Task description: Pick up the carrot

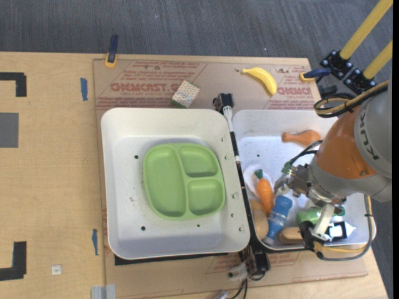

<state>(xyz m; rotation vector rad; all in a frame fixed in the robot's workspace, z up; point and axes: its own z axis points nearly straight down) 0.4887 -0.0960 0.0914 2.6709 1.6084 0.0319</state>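
The orange carrot (265,194) lies in the right bin (255,132) near its left wall, its green top pointing toward the back. My gripper (293,180) hangs just to the right of the carrot, below the orange band of the arm. The wrist hides much of the gripper, and nothing shows held in it.
A blue bottle (280,210), a green item (307,217) and a tan bread-like piece (289,234) crowd the carrot's front right. A tan drumstick (302,137) lies at the bin's back. The left bin (118,167) holds a green divided plate (184,180). A banana (262,78) and a patterned cube (186,94) sit behind the bins.
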